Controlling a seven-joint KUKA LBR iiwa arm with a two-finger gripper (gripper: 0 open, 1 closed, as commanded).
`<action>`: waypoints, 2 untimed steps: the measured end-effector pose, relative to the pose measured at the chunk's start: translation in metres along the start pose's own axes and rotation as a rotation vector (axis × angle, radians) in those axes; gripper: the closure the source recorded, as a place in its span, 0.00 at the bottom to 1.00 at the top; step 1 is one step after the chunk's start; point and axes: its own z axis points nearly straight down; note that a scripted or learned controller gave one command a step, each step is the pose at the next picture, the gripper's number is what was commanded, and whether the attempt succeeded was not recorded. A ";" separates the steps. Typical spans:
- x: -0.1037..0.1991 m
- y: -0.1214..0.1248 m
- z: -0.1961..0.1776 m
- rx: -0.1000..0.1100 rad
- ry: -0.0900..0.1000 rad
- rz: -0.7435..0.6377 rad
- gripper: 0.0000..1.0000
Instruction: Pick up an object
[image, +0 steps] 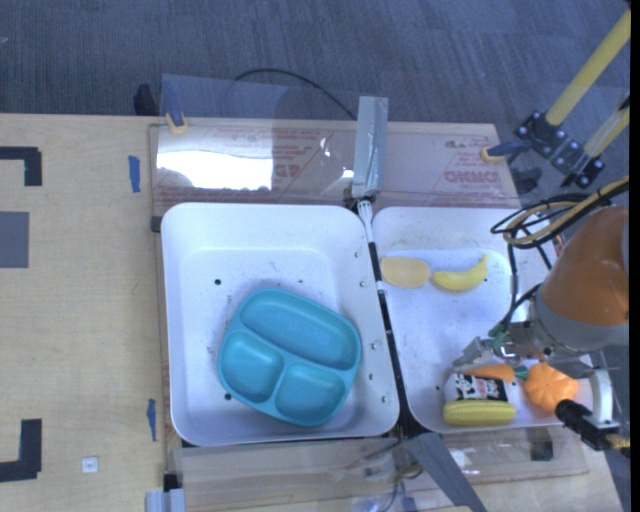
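Observation:
The right bin (440, 330) holds several small toys. A yellow banana (461, 277) and a pale yellow piece (404, 272) lie near its far side. At its near edge lie a yellow corn cob (478, 411), a black-and-white item (467, 385), a small orange piece (494, 371) and an orange fruit (549, 386). My gripper (497, 350) reaches in from the right and sits low over the near right part of this bin, just above the orange piece and the black-and-white item. The wrist hides what is directly under it.
The left bin (190, 250) holds a blue divided plate (288, 355). A ridge between the two bins (378, 300) separates them. Clear panels (260, 150) stand behind the bins. Cables (530, 225) and yellow struts (590, 70) are at the right.

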 end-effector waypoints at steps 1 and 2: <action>-0.069 0.059 0.001 -0.005 0.018 -0.006 0.00; -0.073 0.060 -0.008 -0.012 0.004 -0.006 1.00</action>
